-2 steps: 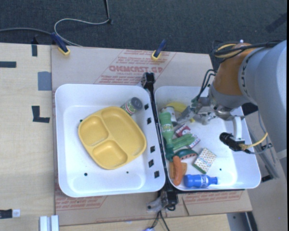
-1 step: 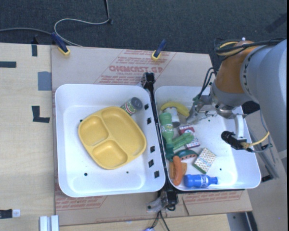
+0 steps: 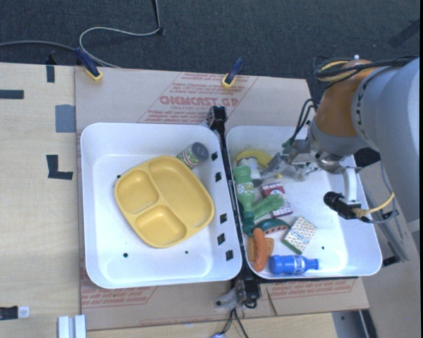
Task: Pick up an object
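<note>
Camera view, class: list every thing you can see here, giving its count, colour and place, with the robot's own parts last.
Bins: two, white, side by side on the bench.
Plate: one, yellow, three compartments, left bin.
Can: one, grey-green, left bin, at the plate's far edge.
Bottle: one, blue, right bin, near edge.
Carrot: one, orange, beside the bottle.
Small box: one, patterned, right bin.
Clamps: two, yellow and blue, far cardboard edge.
Arm: one, grey and orange, from the right.
Gripper: one, over the right bin's clutter.

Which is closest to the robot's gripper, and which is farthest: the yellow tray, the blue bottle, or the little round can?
Measured from the gripper in the right bin:
1. Round can, left bin, by the divider.
2. Blue bottle, right bin's front edge.
3. Yellow tray, middle of the left bin.
</note>
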